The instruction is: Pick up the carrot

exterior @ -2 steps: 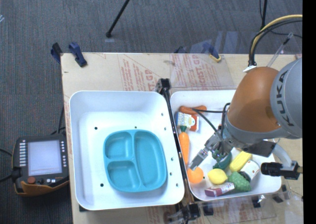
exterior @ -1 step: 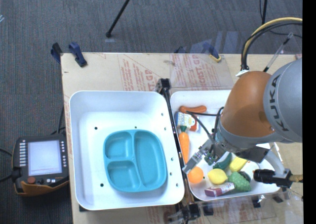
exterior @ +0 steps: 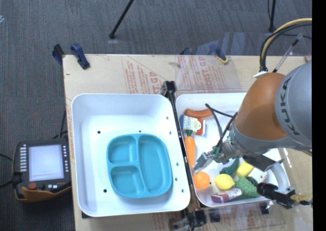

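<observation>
From above, the carrot (exterior: 190, 149) lies in the right bin (exterior: 230, 98) hard against its left wall, tip toward an orange (exterior: 201, 180). The gripper (exterior: 204, 159) hangs just beside it — whether it is open or has anything, I cannot tell. Likely trouble: the wall leaves little room on that side, so a grab may glance off — or nudge the orange instead.
</observation>
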`<action>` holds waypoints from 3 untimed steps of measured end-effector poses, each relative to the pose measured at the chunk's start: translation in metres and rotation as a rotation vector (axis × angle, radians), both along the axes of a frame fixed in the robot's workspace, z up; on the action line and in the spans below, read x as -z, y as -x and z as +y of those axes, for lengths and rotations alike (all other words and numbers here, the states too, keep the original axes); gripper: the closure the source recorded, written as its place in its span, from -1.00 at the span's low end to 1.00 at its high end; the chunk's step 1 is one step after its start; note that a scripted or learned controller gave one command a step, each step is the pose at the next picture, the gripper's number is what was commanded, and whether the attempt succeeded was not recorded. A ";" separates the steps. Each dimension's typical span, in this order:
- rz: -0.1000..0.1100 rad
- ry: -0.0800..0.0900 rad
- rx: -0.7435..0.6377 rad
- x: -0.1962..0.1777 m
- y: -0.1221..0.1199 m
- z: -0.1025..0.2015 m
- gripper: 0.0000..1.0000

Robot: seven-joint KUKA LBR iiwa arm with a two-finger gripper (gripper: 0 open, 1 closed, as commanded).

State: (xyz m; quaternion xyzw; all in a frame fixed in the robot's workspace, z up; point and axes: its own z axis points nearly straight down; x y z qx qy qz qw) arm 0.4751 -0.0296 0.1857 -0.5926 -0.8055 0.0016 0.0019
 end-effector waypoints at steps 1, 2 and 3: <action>0.000 0.001 0.164 0.000 -0.064 0.005 -1.00; 0.002 0.000 0.123 0.000 0.001 -0.010 -1.00; 0.000 0.001 0.282 0.000 -0.042 -0.003 -1.00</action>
